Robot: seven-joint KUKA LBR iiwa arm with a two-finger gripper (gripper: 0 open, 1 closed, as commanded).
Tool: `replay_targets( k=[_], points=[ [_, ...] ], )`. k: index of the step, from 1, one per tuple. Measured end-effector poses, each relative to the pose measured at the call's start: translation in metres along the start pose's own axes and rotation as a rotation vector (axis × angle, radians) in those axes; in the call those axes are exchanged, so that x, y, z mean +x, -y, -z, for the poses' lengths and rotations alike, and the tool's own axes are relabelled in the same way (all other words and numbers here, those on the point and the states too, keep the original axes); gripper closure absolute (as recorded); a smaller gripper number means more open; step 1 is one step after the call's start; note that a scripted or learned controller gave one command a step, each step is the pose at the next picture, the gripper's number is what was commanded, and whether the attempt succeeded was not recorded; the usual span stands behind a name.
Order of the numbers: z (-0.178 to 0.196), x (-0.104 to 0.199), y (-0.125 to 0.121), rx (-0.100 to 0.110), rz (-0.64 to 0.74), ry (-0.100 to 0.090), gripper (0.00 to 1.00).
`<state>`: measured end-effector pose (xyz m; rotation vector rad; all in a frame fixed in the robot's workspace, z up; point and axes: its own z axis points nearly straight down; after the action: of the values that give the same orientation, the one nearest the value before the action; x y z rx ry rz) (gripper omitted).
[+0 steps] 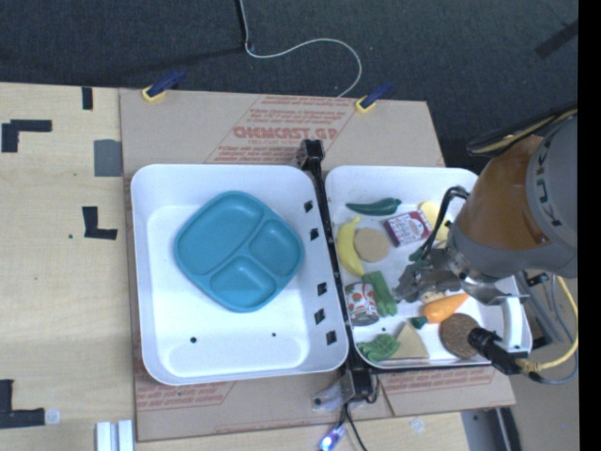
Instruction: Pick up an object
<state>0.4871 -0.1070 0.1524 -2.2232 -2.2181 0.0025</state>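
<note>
1. The left bin [150,280] has bare floor along its lower and left edges; a blue divided plate [239,250] lies in its upper middle.
2. The right bin [394,172] is crowded: a banana [346,247], a green chili [376,206], a small can [362,302] and an orange carrot [443,305] lie close together, leaving little free floor.
3. The gripper [413,282] hangs low over the right bin's centre, just left of the carrot; I cannot tell its state.
4. Red print on the cardboard [282,125] at upper centre is too blurred to read.
</note>
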Motion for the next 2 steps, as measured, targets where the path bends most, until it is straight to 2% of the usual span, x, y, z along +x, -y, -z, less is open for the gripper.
replay_targets(
  k=[2],
  points=[
    [0.0182, 0.0017, 0.0005, 0.004, 0.002, -0.003, 1.0]
  ],
)
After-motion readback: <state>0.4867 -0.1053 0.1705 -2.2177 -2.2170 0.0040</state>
